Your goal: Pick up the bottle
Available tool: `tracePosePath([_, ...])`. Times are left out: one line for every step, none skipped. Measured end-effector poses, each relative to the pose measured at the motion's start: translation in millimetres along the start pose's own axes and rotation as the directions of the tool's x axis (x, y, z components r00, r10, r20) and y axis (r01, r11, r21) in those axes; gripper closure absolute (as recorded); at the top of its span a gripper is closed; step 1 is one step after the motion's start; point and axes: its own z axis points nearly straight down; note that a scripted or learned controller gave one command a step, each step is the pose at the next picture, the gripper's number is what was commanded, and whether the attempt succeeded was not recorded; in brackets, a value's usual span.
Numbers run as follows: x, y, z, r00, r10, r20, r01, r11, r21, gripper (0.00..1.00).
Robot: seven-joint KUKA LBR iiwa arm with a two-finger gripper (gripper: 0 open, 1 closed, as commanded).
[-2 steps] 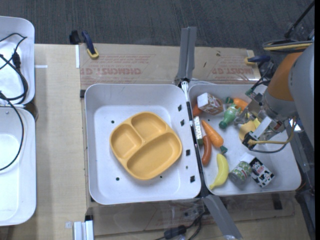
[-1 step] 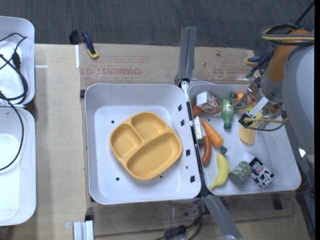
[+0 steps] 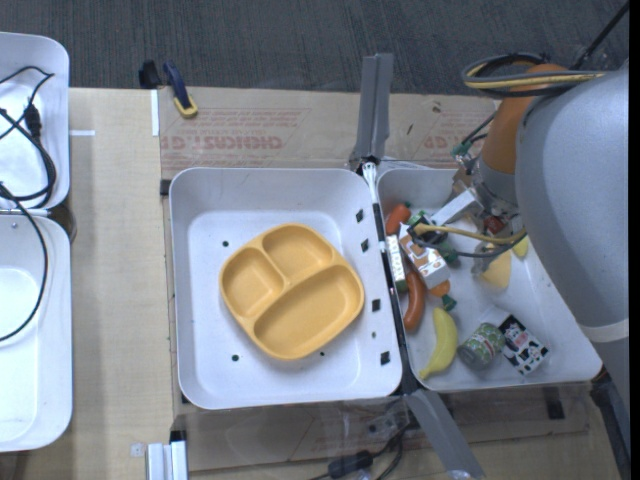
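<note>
**Reaching into the crowded right bin for a bottle**

Starting at the left, the left bin (image 3: 185, 268) holds one yellow divided plate (image 3: 292, 290) at its middle. The right bin (image 3: 560, 353) is packed. Along its left wall lie a small carton (image 3: 424, 258) and a red-orange long item (image 3: 413, 303), with a banana (image 3: 441, 340) and a green can (image 3: 483, 346) toward the near edge and a cow-patterned box (image 3: 522, 343) beside the can. The bottle is presumably in this pile, but I cannot tell which piece it is; the red-orange item is my best guess.

The gripper (image 3: 478, 220) hangs over the bin's far half, above the clutter. The wrist hides it, so I cannot tell whether the claw is open, shut or holding anything.

The likely risks: things lie touching, so a close could catch the carton or banana instead, or nudge a rounded bottle so that it rolls away.

Both bins sit on a pale wooden bench (image 3: 110, 268) with a cardboard sheet (image 3: 260, 133) at its far edge. Dark carpet (image 3: 250, 18) lies beyond.
</note>
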Motion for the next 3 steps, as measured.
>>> tracePosePath([0, 0, -8, 1.000, -0.005, 0.004, 0.005, 1.000, 0.000, 1.00])
tracePosePath([-1, -60, -207, 0.977, 0.212, 0.000, -0.212, 0.977, -0.002, 1.00])
tracePosePath([-1, -60, -207, 0.977, 0.213, -0.001, -0.213, 0.977, -0.002, 0.00])
